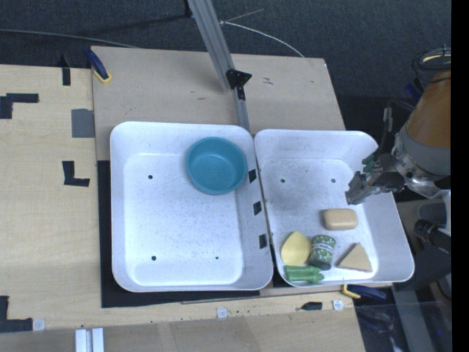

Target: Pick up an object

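Camera view has the gripper (364,184), grip state unclear, hovering just above the tan rounded block (340,218); approach step, a descent comes next.

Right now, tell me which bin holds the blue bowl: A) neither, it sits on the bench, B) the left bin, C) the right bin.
B: the blue bowl sits inside the left bin, near its far right corner, apart from the small items in the right bin.
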